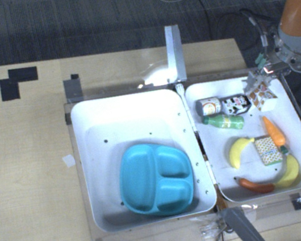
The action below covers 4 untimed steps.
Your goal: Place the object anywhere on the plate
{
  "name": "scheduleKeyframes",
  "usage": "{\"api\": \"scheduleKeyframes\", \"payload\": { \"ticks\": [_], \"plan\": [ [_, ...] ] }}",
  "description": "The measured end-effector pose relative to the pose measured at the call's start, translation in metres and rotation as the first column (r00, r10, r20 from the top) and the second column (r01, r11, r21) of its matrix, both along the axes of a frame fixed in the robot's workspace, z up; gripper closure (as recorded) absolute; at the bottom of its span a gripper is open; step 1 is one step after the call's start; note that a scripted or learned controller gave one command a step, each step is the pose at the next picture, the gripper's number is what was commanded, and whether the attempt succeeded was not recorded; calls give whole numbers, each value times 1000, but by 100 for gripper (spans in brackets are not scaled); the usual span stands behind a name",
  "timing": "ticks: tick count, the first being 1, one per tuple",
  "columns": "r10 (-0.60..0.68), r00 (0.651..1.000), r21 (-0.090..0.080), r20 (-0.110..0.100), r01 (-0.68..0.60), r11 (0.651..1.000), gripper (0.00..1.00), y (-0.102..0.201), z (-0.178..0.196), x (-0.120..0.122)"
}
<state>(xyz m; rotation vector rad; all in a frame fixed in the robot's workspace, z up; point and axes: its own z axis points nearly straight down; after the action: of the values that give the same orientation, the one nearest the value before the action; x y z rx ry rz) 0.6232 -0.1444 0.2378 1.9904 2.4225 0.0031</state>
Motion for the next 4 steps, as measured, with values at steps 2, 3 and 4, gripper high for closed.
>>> {"api": "scheduleKeyframes", "payload": {
  "ticks": [2,3,4],
  "plan": [
    [-157,988,3,-4,157,988,100,121,-53,-25],
    [-198,980,4,-1,198,980,100,166,11,6],
    [-210,978,3,-6,210,978,100,245,-54,-70]
  ]
}}
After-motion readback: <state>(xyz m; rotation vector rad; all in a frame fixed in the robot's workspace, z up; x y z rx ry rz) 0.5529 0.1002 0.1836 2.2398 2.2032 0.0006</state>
